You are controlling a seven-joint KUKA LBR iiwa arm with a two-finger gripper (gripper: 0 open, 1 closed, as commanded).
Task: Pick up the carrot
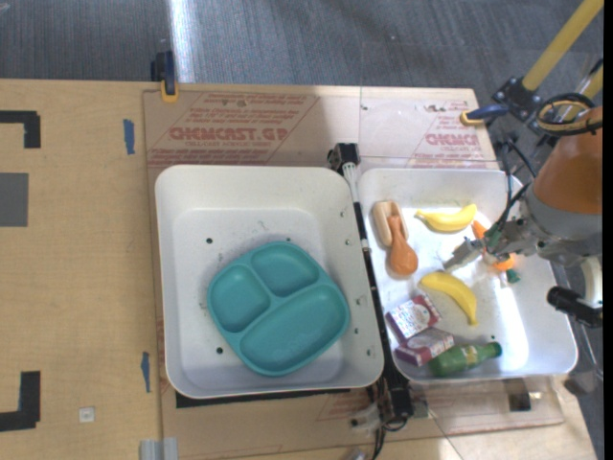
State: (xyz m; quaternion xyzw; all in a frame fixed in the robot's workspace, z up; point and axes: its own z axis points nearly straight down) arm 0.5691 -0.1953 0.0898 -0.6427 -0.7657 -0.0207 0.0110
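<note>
Carrot [503, 264]: one, a small orange piece with a green end. It lies toward the right side of the right-hand bin, just beside the gripper and partly covered by it.

At the far left is the bench [77, 257], covered in brown cardboard. Next come two white bins side by side. The left bin [182, 257] holds one teal plate [278, 305], which is divided into three compartments and sits flat toward the near side.

The right bin [546, 353] holds the rest. Near its left wall lies one hot dog bun [385, 220], and one orange pear-shaped piece [402, 254] touches the bun's near end. There are two bananas. The far banana [446, 219] is close to the back wall and the near banana [452, 293] is in the middle of the bin. Toward the front are two packets, one red and white packet [412, 316] and one dark red box [421, 350] touching it. One green bottle [466, 356] lies on its side against the box.

The gripper [479, 249] hangs low between the two bananas, with the carrot at its right. From this angle I cannot tell whether it is open, closed, or clasping the carrot. One arm [570, 180], orange-banded, enters from the right.
</note>
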